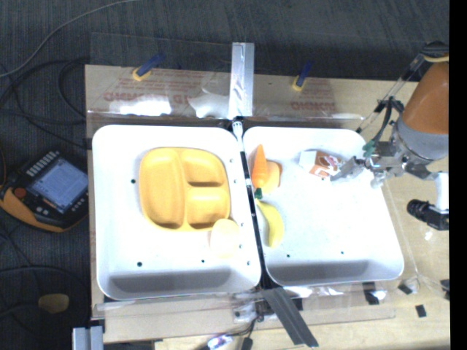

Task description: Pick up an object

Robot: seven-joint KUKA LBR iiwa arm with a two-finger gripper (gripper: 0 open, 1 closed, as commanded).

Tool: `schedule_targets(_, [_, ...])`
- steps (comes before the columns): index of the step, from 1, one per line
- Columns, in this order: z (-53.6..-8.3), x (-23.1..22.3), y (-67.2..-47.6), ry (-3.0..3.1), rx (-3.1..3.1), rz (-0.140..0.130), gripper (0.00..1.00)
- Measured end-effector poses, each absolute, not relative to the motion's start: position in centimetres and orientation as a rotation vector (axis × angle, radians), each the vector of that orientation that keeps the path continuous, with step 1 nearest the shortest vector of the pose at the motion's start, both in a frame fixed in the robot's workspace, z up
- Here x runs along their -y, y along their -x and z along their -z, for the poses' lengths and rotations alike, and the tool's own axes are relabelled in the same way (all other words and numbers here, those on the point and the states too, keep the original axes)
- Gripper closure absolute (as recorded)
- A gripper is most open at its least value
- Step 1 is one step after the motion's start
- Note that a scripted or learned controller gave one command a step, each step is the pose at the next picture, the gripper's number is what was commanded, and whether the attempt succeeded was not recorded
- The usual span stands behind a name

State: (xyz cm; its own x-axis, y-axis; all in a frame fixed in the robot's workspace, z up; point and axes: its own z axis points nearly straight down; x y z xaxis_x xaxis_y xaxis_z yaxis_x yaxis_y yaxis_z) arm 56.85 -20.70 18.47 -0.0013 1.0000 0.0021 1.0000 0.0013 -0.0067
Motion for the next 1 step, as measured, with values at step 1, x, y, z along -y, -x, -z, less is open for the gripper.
schedule_targets(1, [-18.53, 17.68, -62.6, 2.12, 2.313, -0.009, 0.0])
